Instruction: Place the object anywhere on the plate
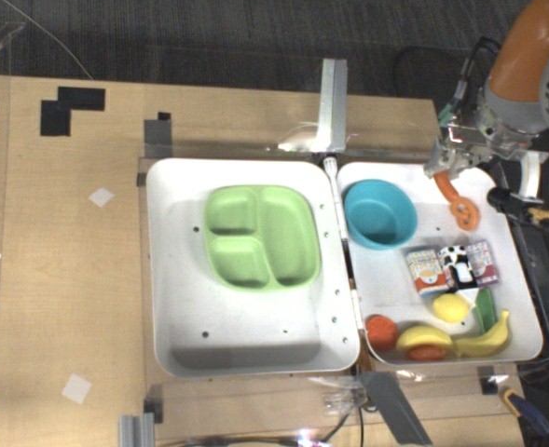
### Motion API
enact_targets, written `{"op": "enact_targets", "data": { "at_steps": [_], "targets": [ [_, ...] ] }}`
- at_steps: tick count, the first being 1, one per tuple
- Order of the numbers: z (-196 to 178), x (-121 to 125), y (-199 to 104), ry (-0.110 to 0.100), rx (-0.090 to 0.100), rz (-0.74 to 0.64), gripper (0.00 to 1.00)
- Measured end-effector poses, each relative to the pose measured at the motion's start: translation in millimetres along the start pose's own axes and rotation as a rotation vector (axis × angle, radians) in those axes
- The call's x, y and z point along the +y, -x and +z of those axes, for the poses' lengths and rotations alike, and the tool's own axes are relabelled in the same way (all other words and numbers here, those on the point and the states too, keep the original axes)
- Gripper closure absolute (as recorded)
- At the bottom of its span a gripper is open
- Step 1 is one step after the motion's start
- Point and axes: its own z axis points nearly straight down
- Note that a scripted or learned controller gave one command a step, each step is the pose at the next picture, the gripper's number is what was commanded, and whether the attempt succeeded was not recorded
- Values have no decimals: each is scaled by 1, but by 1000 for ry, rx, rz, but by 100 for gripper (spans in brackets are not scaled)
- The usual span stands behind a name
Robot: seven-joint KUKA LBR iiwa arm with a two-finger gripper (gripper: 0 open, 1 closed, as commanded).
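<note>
Currently I see the green plate (260, 236) in the left bin (176, 333); farther off, the orange carrot (458, 203) lies just below the gripper (451, 161). Finger state: I cannot tell. Risk: a shallow pinch drops the carrot crossing the bin divider (341, 240)

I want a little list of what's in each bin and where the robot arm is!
left bin: a green plate with three sections, nothing on it
right bin: blue bowl, orange carrot, small carton, lemon, tomato, banana, green vegetable
bowl: far left corner of the right bin
food pile: near edge of the right bin
arm: over the far right corner of the right bin
gripper: just above the carrot
task: not done yet
</note>
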Motion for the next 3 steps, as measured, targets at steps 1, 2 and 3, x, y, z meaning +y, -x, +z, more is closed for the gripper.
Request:
{"op": "enact_targets", "data": {
  "at_steps": [1,2,3],
  "targets": [
    [15,-11,-90,-1,4,18,100],
    [15,-13,-143,-2,3,-86,100],
    [14,-20,-221,0,5,-181,100]
  ]
}}
